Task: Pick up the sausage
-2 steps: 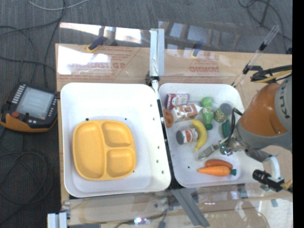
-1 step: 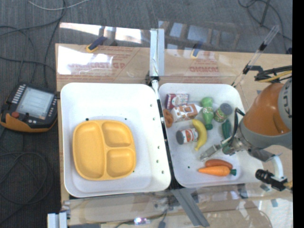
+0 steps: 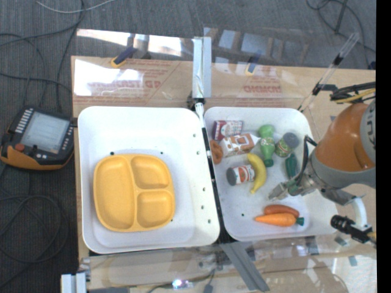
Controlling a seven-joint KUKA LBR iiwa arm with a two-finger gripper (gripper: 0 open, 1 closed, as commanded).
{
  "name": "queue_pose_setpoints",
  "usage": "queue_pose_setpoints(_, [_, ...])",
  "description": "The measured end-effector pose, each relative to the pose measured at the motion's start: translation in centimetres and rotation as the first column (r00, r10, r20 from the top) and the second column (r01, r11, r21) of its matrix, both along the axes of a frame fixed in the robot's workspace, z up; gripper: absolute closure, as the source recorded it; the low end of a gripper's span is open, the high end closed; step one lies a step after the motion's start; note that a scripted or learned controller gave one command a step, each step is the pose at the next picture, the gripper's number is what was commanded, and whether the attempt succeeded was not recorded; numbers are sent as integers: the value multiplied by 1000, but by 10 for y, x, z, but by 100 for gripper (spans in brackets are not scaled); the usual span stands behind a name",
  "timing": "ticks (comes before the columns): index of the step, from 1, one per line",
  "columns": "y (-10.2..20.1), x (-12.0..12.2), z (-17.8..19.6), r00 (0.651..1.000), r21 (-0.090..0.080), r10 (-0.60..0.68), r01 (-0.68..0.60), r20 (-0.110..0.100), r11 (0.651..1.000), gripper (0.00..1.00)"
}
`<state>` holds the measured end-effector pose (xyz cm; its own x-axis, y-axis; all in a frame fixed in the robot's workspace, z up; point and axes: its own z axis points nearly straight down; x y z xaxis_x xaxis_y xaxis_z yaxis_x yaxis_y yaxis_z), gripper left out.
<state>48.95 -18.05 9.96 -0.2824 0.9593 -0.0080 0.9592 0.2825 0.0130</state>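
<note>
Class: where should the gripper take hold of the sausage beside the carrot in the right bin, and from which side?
Probably take the sausage at its middle, coming straight down and closing across its narrow width: it lies flat, long axis left to right. The carrot lies tight along its near side, so that side is crowded.

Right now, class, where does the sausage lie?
In the right bin, near its front edge: the sausage lies directly behind the carrot, just below the gripper.
</note>
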Motion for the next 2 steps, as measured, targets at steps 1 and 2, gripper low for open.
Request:
queue_pose_setpoints(1, [0,0,0,1000,0,0,0,0,1000,0])
queue_pose_setpoints(2, [-22,-2,-10,988,3,152,-152,-6,988,0])
